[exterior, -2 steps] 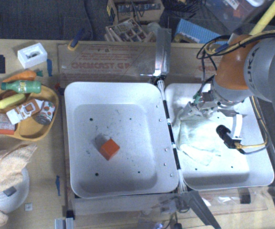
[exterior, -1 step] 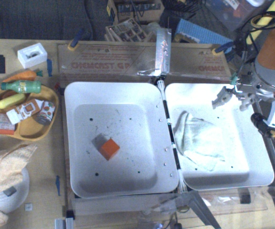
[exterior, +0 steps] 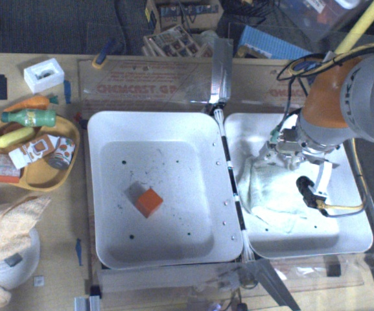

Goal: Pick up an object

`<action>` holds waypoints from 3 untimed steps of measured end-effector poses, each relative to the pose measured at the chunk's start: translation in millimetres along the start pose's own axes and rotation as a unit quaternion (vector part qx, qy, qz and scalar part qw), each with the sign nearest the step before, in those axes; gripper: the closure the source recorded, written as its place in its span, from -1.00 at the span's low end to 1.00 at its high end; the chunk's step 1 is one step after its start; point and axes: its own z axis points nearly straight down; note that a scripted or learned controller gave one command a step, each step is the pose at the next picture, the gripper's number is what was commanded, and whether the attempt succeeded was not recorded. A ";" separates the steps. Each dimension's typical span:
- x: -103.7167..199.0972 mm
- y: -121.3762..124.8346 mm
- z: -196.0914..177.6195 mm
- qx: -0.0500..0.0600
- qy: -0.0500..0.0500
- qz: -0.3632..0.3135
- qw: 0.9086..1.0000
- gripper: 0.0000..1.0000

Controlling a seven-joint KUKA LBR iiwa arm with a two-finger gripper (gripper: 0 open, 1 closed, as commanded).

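gripper (exterior: pixel 284 153) sits low over the white cloth (exterior: pixel 271 190) in the right bin (exterior: pixel 358 238), seemingly reaching; fingers' state i cannot tell; next, a clean lift.

Place: a robotics lab.
Signs: grey arm (exterior: pixel 362 102) with loose cables over two white bins (exterior: pixel 154 128) on a wooden bench (exterior: pixel 18 63).
Around: a bowl of toy food (exterior: pixel 31 154), and cluttered boxes (exterior: pixel 180 8) behind the bench.
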 end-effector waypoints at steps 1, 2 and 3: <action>-64.6 0.3 -37.4 0.000 -0.001 -0.023 1.000 -1.00; 14.6 -12.1 5.0 -0.003 0.000 -0.001 1.000 -1.00; 13.5 -10.4 -6.2 -0.006 0.001 0.001 1.000 1.00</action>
